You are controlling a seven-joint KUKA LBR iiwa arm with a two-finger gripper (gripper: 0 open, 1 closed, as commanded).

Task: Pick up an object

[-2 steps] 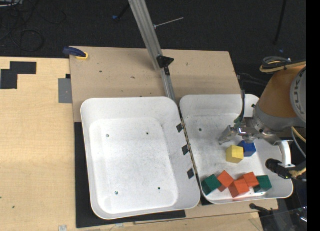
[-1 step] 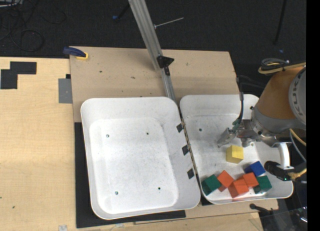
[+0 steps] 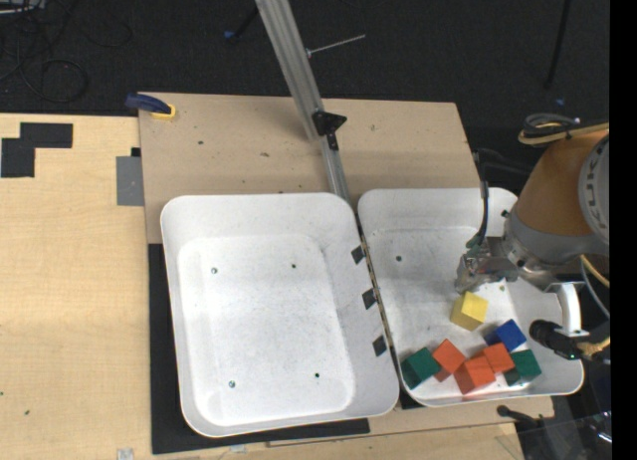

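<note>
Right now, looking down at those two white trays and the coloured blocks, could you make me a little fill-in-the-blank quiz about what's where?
1. All the coloured blocks lie in the ____ bin in the camera view.
2. The block nearest the gripper is coloured ____.
3. The blue block lies among orange and ____ blocks at the bin's near edge.

Missing words: right; yellow; green

Even, fairly bright overhead light; the white bins (image 3: 269, 219) nearly wash out, shadows stay soft, the picture slightly grainy and soft.
</note>
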